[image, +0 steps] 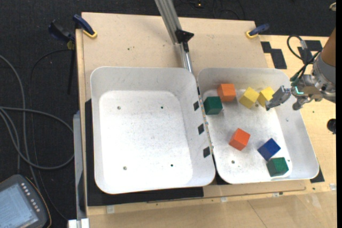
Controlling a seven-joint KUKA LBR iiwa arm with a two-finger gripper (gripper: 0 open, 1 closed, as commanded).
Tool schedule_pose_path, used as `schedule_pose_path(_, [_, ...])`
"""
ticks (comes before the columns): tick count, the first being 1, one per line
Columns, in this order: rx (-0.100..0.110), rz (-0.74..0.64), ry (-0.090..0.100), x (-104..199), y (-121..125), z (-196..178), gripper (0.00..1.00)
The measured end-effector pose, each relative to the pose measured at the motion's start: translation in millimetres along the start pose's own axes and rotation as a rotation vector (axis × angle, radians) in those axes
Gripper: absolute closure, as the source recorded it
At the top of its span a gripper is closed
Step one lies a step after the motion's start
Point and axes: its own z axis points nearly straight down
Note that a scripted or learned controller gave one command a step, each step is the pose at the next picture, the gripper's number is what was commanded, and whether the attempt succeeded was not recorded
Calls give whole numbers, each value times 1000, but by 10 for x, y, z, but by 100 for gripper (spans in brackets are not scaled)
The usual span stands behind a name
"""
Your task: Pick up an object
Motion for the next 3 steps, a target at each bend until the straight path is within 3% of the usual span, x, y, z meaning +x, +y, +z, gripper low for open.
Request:
schedule_pose_path(1, [-4, -1, -1, 0, 10, -24, 0])
schedule_pose_path(3, [0, -1, 0, 7, 129, 939, 0])
